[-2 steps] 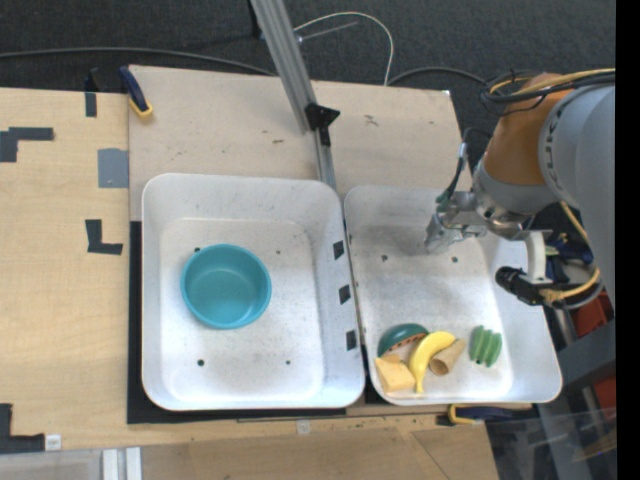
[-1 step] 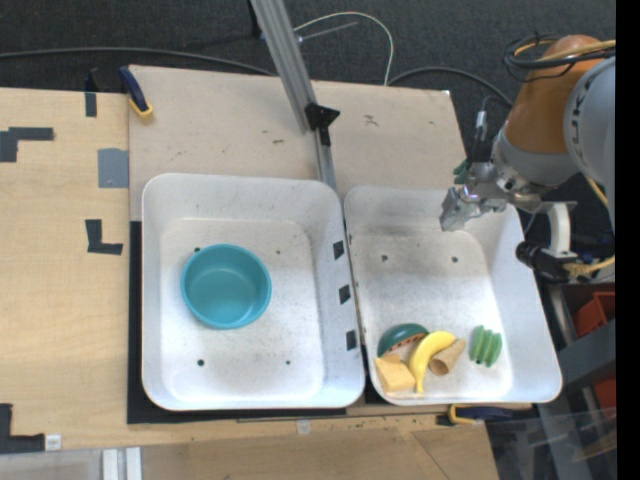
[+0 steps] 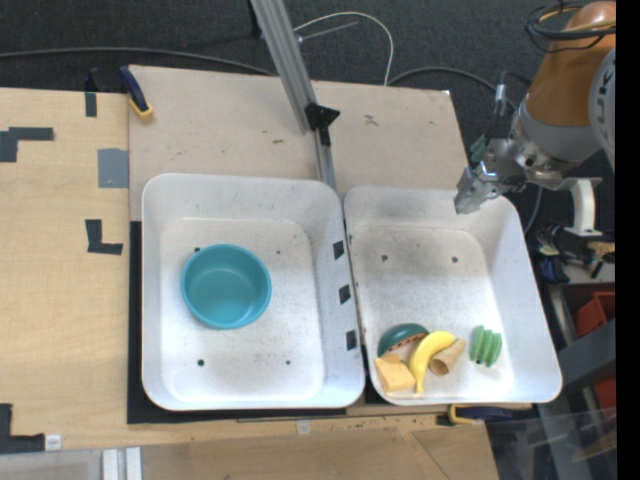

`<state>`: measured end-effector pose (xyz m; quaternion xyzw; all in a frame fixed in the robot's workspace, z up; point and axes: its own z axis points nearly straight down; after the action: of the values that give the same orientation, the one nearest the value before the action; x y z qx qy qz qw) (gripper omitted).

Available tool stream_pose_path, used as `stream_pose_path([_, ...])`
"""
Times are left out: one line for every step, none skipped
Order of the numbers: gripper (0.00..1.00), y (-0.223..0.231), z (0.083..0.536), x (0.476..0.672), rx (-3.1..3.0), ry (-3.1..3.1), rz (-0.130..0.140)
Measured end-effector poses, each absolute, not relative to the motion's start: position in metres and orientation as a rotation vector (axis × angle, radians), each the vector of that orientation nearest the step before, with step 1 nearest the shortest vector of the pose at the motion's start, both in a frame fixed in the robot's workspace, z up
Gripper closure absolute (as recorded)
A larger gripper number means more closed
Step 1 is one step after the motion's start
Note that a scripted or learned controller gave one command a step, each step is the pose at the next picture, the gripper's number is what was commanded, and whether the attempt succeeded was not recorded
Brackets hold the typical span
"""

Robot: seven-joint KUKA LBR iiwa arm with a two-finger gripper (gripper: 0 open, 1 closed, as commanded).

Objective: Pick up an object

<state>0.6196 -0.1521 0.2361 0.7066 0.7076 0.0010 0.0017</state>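
- The end effector (image 3: 472, 200) hangs over the far right corner of the right bin (image 3: 520, 268), nothing seen between its fingers; whether they are spread or closed I cannot tell.
- The objects lie well apart from it, clustered at the right bin's near edge: a yellow banana (image 3: 430, 354), a green-and-red rounded piece (image 3: 402, 338) touching it, a tan block (image 3: 395, 373), and a small green ridged item (image 3: 486, 346) just beside them.
- A teal bowl (image 3: 226, 286) sits upright in the left bin (image 3: 165, 208).
- Both bins rest on the bench (image 3: 220, 118).
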Motion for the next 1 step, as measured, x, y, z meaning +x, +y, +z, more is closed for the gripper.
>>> stream_pose_path([1.0,-0.0989,0.2382,0.6149,2.216,2.23,0.001])
